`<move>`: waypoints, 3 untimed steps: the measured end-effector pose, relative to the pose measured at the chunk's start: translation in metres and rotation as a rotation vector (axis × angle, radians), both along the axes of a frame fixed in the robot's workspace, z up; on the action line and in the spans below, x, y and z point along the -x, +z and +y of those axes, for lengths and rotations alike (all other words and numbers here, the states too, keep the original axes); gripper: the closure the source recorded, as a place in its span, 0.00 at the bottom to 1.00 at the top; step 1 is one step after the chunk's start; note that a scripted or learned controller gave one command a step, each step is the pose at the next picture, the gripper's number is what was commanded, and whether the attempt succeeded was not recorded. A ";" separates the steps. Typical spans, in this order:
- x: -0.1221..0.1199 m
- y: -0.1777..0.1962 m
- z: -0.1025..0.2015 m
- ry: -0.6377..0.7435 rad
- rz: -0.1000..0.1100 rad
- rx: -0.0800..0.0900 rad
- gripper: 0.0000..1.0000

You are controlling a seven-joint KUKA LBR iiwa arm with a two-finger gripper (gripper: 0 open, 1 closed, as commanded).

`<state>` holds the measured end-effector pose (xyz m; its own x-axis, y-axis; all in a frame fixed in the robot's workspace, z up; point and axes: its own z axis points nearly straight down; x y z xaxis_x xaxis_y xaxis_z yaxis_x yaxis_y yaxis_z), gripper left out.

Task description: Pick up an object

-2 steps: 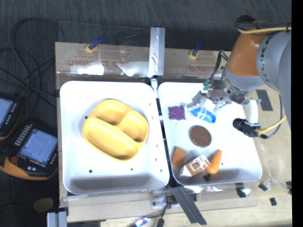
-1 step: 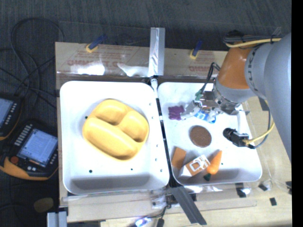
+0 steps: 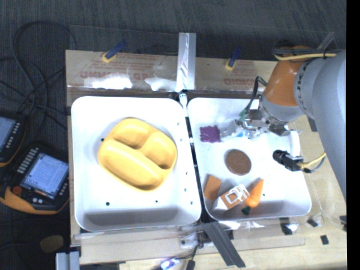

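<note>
Yellow and lumpy, a big soft plastic toy (image 3: 136,153) lies in the left white bin (image 3: 84,207). The right white bin (image 3: 301,198) holds a small purple piece (image 3: 209,134), a round brown disc (image 3: 238,161), an orange carrot toy (image 3: 255,193) and a small orange-and-white box (image 3: 233,197). The end effector (image 3: 243,128) is low in the right bin, just beside the purple piece. I cannot tell its grip.

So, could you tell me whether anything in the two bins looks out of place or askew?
Nothing looks spilled or broken. The large yellow object lies alone in the left bin. In the right bin, the carrot, the small white box and the orange block are crowded against the near wall, with the box tilted.
</note>
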<state>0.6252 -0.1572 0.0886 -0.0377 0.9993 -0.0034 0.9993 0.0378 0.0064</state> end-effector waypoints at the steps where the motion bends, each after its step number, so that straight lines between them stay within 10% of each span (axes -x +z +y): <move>1: -0.040 -0.002 -0.019 0.041 0.033 -0.014 0.00; 2: -0.037 0.004 -0.019 0.042 0.048 -0.012 1.00; 3: -0.036 -0.001 -0.021 0.163 0.041 -0.005 1.00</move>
<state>0.6614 -0.1784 0.0877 -0.1995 0.9799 0.0064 0.9793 0.1996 -0.0337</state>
